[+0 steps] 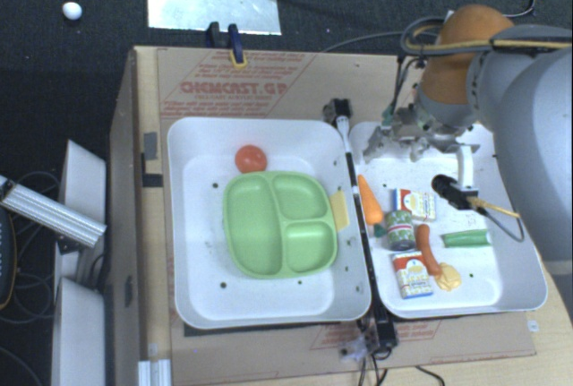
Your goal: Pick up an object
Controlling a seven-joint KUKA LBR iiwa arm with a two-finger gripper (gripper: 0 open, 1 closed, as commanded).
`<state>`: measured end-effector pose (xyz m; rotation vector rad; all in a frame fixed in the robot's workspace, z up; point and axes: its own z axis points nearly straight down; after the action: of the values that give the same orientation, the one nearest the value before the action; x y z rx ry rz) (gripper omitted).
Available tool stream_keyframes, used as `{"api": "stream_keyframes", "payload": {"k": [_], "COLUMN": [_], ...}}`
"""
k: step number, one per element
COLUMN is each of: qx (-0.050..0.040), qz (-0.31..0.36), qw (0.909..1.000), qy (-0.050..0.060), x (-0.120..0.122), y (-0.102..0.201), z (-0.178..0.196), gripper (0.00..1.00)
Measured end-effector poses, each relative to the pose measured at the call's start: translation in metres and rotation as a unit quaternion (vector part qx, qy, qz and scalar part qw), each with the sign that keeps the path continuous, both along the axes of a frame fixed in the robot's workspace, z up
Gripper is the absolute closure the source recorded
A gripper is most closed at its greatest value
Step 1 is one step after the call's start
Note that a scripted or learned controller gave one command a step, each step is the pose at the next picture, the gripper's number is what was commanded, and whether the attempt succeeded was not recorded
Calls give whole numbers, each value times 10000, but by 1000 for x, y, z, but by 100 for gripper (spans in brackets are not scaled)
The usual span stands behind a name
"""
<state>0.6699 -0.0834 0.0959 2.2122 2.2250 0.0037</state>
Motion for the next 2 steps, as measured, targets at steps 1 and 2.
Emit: {"api": "stream_keyframes", "payload": {"k": [1,2], "qx": [2,-1], "qz": [-8,1], "qw": [10000,10000], "qy": [15,-2], "x": [-1,0], "y": [0,0], "z": [-11,0], "gripper": [0,100]}}
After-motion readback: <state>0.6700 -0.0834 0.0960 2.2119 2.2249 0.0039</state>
